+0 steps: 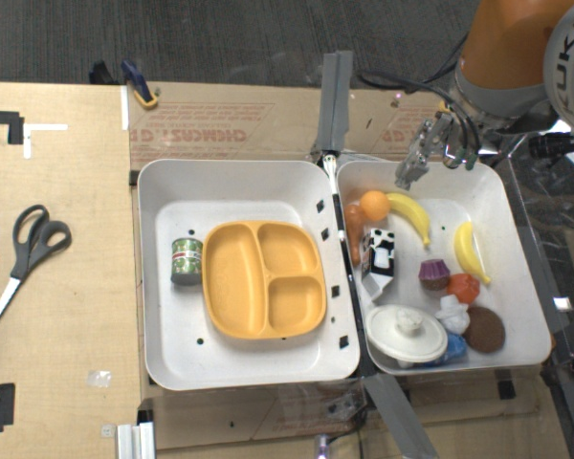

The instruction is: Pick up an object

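Fingers of the two-finger gripper (416, 165) are hanging above the far rim of the right-hand shallow white bin (517, 208), and nothing is sitting between them; whether they are spread or pressed together I cannot tell from this slanted view. Just below and in front of the tool, a curved yellow plastic banana (413, 216) is lying on the bin floor, touching a small round orange fruit (372, 205) on its left. Further off toward the near side, a black-and-white carton (381, 253) is resting tilted, a dark purple chunk (434, 274) is sitting beside a second yellow banana (472, 251), and a white lidded bowl (408, 331) and a brown round disc (484, 330) are crowding the near edge. Well to the tool's left, the other white bin (163, 256) is holding an orange divided plate (264, 280) and a small green can (186, 259). Judging by this, the arm is in the approach step, with no grasp made so far. The next move probably calls for lowering over the nearest banana, lining the fingers across its narrow body, and keeping clear of the orange fruit pressing against it.
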Robot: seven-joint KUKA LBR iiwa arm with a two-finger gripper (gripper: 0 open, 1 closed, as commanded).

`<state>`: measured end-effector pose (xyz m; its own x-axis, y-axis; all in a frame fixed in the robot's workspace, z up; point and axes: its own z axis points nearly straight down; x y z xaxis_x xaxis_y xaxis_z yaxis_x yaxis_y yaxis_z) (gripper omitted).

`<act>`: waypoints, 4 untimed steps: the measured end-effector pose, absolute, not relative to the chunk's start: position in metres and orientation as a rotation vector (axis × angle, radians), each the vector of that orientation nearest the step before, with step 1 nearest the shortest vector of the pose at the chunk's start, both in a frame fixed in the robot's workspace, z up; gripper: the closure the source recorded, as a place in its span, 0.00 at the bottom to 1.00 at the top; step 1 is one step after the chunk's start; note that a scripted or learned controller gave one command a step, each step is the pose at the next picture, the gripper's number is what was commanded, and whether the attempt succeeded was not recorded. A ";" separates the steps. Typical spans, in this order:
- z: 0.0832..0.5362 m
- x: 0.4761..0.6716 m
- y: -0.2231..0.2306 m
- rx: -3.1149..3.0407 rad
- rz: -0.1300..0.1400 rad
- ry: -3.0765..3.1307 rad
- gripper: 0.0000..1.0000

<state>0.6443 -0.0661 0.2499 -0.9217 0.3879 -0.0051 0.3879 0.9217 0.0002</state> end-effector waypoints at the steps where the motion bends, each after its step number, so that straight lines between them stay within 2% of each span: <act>1: 0.122 0.569 -0.101 0.548 -0.001 3.092 1.00; 2: 0.094 0.577 -0.212 0.011 -0.002 3.135 1.00; 3: 0.274 0.592 -0.174 0.429 0.000 3.107 1.00; 4: 0.274 0.592 -0.174 0.429 0.000 3.107 0.00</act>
<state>0.5922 -0.1744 0.2736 -0.9625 0.2712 -0.0047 0.2712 0.9625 0.0006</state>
